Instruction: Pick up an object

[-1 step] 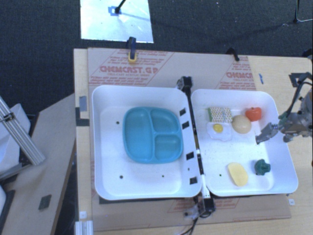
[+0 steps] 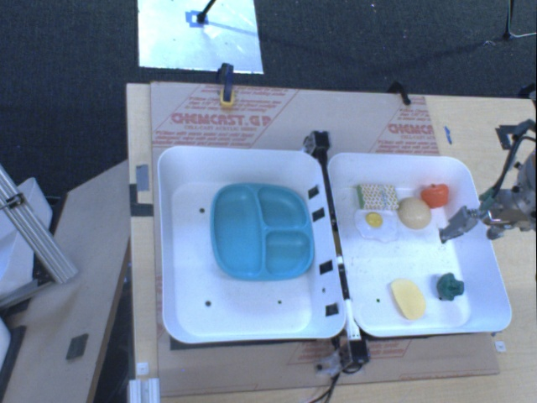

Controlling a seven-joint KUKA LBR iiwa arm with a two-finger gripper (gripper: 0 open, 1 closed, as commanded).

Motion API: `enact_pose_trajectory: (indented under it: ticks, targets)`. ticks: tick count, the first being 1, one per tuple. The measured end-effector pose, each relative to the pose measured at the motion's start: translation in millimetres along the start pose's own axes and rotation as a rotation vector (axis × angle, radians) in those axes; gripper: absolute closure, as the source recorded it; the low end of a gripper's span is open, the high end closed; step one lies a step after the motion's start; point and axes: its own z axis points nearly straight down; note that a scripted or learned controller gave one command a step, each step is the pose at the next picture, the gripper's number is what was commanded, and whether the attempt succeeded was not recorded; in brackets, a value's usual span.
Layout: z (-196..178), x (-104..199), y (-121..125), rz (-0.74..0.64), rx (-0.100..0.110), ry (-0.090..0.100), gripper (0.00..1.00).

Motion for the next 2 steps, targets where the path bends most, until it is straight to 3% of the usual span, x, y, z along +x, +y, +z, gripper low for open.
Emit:
enact_pose_trajectory:
  ticks: [2]
  targets:
    - [87,6,7,0.002,0.003,0.001,0.0]
